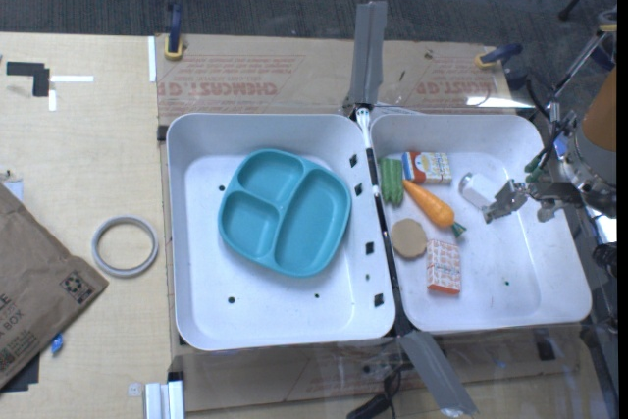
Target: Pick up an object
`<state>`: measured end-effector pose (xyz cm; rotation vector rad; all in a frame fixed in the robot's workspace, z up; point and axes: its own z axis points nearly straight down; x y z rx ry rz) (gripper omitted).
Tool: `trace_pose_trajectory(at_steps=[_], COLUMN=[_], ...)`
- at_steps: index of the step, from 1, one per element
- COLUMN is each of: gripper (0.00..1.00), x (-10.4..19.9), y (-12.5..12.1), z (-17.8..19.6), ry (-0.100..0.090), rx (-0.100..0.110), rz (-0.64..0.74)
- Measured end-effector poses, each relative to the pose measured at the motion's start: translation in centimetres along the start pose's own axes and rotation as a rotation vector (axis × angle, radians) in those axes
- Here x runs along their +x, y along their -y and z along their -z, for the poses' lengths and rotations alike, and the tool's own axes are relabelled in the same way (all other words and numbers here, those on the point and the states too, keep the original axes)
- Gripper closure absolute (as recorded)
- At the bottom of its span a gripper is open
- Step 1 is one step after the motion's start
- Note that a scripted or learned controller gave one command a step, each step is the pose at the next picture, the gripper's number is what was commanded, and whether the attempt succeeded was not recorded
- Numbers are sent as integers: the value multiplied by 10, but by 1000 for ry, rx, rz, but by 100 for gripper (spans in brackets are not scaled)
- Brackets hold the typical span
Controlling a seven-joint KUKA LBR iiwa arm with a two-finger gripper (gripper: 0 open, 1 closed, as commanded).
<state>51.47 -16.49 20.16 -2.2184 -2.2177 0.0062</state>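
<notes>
**Over the right bin: gripper poised beside loose objects**

Above the right white bin (564, 304), the grey two-finger gripper (498, 204) hung with jaws apart, holding nothing. The orange plastic carrot (430, 202) lay just beside it, presumably the nearest candidate.

even, bright light falls from overhead; the white bins (186, 240) glare slightly and shadows stay soft. the picture is a little grainy, with the arm (599, 162) blurred at the right.

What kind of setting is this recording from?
Probably a robotics lab bench: two white bins clamped on cardboard, toy food such as a carrot, and a gripper reaching in.
</notes>
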Motion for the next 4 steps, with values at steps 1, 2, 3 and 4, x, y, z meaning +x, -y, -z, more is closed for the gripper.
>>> trace_pose_trajectory(at_steps=[1, 2, 3, 4], gripper=[0, 0, 100, 100], x=[51, 61, 60, 78], y=[-30, -69, -68, -78], z=[-113, -113, -107, -13], ry=[1, 1, 2, 3], rx=[-2, -1, 6, 0], rz=[86, 37, 38, -254])
